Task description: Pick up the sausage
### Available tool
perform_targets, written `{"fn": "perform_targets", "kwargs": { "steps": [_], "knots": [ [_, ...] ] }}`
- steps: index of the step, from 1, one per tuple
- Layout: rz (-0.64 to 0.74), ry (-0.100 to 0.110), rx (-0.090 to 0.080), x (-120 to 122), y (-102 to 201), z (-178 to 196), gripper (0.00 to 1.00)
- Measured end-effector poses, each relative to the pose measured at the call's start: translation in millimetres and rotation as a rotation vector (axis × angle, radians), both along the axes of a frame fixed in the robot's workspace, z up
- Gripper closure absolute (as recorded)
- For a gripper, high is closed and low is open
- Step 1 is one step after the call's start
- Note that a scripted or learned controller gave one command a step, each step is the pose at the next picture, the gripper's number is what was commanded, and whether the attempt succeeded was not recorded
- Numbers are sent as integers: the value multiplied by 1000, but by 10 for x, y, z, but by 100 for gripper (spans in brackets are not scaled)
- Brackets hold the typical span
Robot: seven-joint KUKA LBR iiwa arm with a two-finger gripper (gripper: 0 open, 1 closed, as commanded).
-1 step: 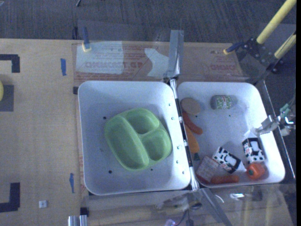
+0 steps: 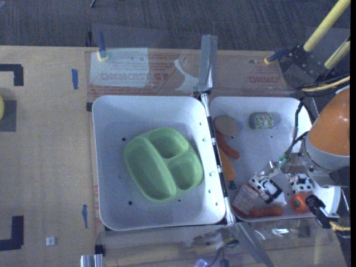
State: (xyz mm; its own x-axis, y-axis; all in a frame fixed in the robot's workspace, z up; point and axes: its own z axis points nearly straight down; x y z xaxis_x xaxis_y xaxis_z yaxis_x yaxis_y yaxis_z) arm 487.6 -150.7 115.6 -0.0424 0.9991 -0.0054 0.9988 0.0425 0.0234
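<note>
The sausage [image 2: 266,211], a reddish-brown stick, lies flat along the front wall of the right bin [image 2: 245,105]. My gripper [image 2: 266,186] hangs low in that bin, just above and behind the sausage, with a crumpled packet [image 2: 245,196] at its left side. Nothing can be seen held in the gripper. The arm's orange band [image 2: 334,132] fills the right side of the bin.
The right bin also holds a red pepper-like piece [image 2: 228,147], an orange carrot piece [image 2: 228,169], a brown oval [image 2: 225,124], a small can [image 2: 263,120] and an orange-red ball [image 2: 300,203]. A green divided plate [image 2: 163,163] lies in the left bin [image 2: 111,121].
</note>
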Motion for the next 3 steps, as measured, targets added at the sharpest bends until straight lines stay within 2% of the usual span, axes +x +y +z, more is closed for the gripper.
{"fn": "perform_targets", "kwargs": {
  "steps": [1, 2, 3],
  "knots": [
    [-23, 15, 6, 164, -53, -17, 0],
    [-138, -19, 4, 1320, 250, -81, 0],
    [-21, -27, -2, 596, -170, -91, 0]
  ]
}}
